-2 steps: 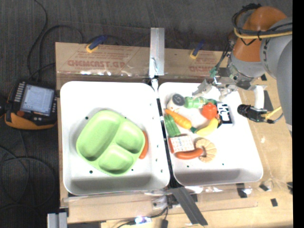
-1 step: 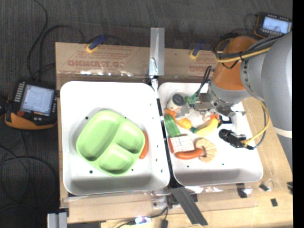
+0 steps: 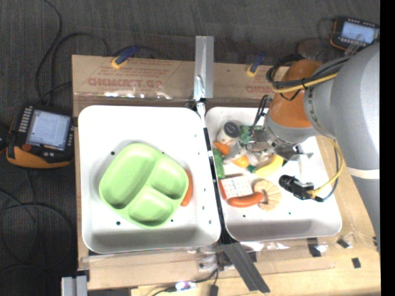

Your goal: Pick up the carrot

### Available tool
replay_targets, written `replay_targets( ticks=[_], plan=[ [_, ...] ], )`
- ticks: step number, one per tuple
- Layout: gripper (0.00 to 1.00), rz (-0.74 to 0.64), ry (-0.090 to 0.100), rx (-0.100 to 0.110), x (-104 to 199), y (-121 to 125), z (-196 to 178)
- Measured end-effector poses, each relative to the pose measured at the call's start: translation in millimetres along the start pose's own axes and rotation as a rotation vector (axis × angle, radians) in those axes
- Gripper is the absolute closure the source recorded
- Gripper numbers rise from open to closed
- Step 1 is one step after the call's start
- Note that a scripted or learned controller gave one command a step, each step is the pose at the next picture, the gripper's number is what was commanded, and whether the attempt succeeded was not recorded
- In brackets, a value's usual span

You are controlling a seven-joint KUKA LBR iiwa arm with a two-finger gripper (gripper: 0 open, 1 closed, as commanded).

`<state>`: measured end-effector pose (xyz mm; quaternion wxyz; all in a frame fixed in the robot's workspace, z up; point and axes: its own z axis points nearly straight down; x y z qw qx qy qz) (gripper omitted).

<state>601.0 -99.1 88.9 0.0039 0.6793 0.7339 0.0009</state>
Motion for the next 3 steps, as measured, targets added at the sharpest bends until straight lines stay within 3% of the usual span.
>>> replay_targets(
  ticks=[1, 2, 3],
  plan=[
    [0.0, -0.153, 0.0, 0.001, -7, 28, 1],
    [1.0, -0.153, 0.002, -0.003, -6, 29, -10],
    [1.0, 0.076, 0.004, 0.01, 61, 13, -94]
  ],
)
